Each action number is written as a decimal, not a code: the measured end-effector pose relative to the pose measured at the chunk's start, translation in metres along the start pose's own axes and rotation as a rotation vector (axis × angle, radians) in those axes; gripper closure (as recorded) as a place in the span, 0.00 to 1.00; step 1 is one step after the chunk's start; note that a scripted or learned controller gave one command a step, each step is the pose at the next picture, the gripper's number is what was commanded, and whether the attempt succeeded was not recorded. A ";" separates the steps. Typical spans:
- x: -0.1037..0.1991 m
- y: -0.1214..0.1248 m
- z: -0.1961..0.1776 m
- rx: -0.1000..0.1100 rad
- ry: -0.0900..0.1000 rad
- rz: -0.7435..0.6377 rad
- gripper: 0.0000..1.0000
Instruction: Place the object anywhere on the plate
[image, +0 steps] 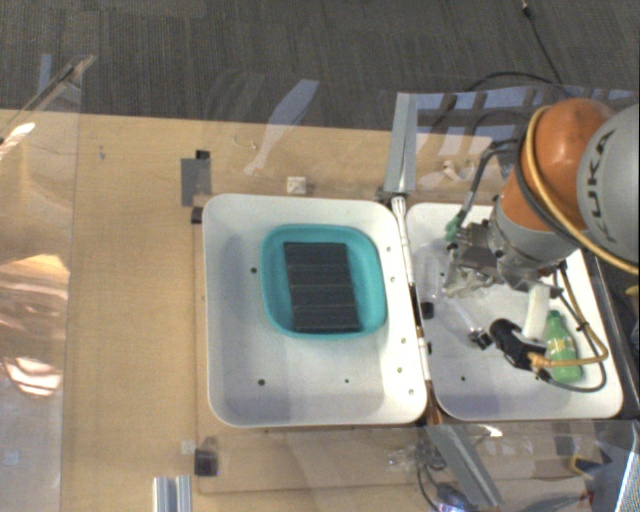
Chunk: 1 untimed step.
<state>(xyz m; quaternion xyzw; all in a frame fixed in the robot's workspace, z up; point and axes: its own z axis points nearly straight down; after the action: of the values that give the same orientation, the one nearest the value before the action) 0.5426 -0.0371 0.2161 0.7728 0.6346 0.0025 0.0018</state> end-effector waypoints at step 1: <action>0.076 0.030 0.027 0.003 0.000 -0.236 1.00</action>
<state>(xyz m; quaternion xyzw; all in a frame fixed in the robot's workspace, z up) 0.5872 0.0317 0.1894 0.6929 0.7210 0.0013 0.0010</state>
